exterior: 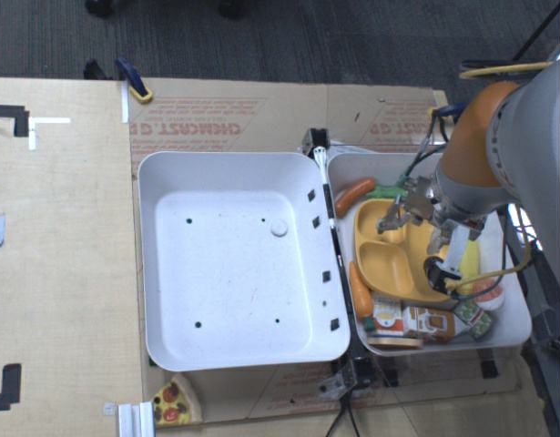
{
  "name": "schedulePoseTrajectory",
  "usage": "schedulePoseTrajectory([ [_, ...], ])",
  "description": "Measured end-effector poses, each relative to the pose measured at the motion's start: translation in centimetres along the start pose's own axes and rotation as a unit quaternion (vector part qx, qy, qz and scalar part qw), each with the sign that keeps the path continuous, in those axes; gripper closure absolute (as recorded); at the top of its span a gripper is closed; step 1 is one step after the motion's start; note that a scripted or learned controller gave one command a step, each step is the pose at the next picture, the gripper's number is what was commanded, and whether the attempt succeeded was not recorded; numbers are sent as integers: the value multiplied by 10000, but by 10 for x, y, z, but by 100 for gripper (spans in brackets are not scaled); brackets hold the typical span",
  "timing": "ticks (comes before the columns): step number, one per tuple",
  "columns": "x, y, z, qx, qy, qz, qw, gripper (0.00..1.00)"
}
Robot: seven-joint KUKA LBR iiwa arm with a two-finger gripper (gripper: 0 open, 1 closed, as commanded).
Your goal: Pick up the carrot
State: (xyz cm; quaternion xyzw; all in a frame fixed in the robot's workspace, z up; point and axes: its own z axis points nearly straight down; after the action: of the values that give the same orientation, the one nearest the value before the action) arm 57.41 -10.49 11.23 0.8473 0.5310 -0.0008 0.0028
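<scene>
Two white bins sit side by side on the bench: the left bin (170,244) and the right bin (507,321), which is crowded with toy food. The grey arm (525,135) with its orange band reaches in from three o'clock, and its gripper (414,209) hangs over the upper part of a yellow divided tray (393,271) lying in the right bin. How far the claw is spread cannot be told from this slant, and nothing can be made out in its grasp. The carrot (360,289) lies along the right bin's nine o'clock wall, just beside the tray's left edge, at about seven o'clock from the gripper and apart from it. A red sausage (354,195) lies at the bin's eleven o'clock corner. A small carton (423,321) sits along the six o'clock wall, below the tray. A pizza slice (173,403) rests on the cardboard outside the left bin, at its seven o'clock corner.
</scene>
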Motion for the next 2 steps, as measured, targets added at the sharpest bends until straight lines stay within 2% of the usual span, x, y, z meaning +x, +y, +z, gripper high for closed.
schedulePoseTrajectory([
  [1, -11, 32, 21, 29, 5, 1522, 9884, 0],
  [2, 19, 12, 18, 7, 9, 2049, 9788, 0],
])
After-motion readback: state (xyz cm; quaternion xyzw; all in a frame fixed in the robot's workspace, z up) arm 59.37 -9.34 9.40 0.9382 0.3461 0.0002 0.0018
